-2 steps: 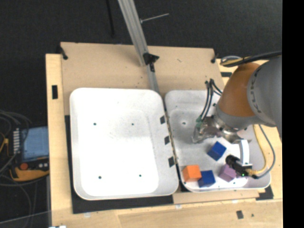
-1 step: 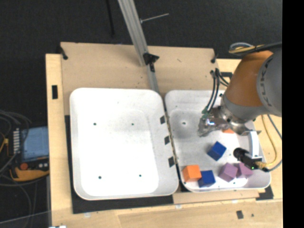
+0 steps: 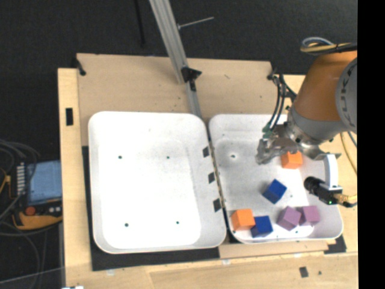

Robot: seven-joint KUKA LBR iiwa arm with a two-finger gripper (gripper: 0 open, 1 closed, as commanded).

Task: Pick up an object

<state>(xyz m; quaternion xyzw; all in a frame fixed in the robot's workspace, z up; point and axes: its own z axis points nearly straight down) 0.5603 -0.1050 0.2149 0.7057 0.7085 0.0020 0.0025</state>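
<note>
Bench: pale wooden benchtop on a dark carpeted floor, with a slanted grey metal pole rising from its far side. Left of the bench, on the floor: a blue and orange handheld device among loose black cables. On the bench, two shallow white plastic bins side by side: the left bin showing a few small dark dots on its floor, the right bin holding the loose items. Contents of right bin: one small orange cube at the far right, one blue cube near the centre, a second orange cube at the near edge with a second blue cube just beside it, and two purple cubes close together in the near right corner. Arm: grey with an orange band, entering from the right over the right bin. Two-finger gripper: positioned in the far half of the right bin, just left of the far orange cube; that cube lies beside the tool, not visibly between its fingers. Whether the fingers stand apart or together cannot be told from this view. The blue centre cube sits nearer the viewer than the gripper, apart from it.
</note>
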